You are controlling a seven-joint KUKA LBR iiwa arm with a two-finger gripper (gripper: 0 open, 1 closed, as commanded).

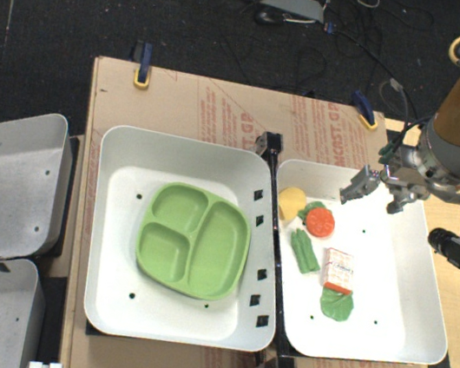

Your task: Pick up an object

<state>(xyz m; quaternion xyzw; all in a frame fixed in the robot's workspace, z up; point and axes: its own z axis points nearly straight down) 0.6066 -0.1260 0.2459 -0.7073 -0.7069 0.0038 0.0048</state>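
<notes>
Green divided plate (194, 241) lay in left bin (121, 151). Right bin (422, 292) held yellow piece (291, 202), red ball (320, 222), green stick (305, 251), small packet (339, 270). Hovered at bin's twelve o'clock: end effector (378, 192), fingers spread, gripping nothing.

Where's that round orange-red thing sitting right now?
The round orange-red object lies in the right white bin, near its left wall, between a yellow lump and a green stick.
</notes>
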